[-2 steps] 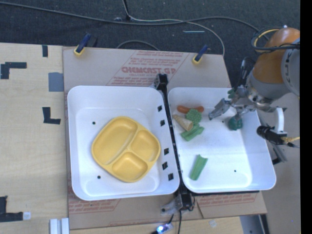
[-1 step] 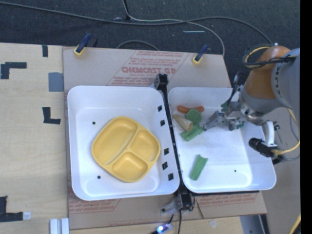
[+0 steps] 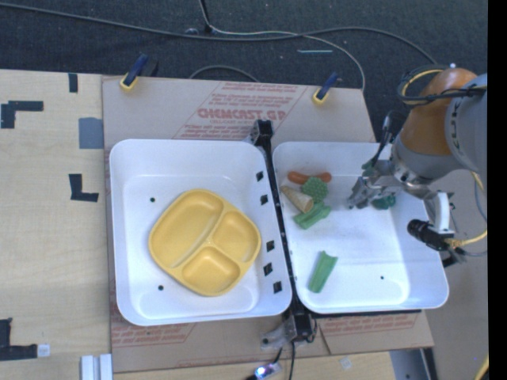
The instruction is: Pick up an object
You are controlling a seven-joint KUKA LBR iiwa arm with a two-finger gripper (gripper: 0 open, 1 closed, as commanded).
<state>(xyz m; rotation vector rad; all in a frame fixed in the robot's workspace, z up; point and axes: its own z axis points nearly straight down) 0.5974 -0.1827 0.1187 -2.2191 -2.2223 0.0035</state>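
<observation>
Near the right bin's (image 3: 412, 291) far right wall, your gripper (image 3: 366, 194) hangs low; whether it is spread or pinching, you cannot tell. Leftward, toward the divider, lies a cluster: orange carrot (image 3: 308, 177), green piece (image 3: 313, 214). A green strip (image 3: 322, 271) lies nearer the front edge, its long axis slanted. Left bin (image 3: 135, 291): yellow divided plate (image 3: 205, 241).

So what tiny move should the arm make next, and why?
Probably a short slide toward the food cluster by the right bin's inner wall. The gripper sits low at that bin's upper right, with a small dark green piece beside it, while the carrot and green stick lie farther off.
</observation>
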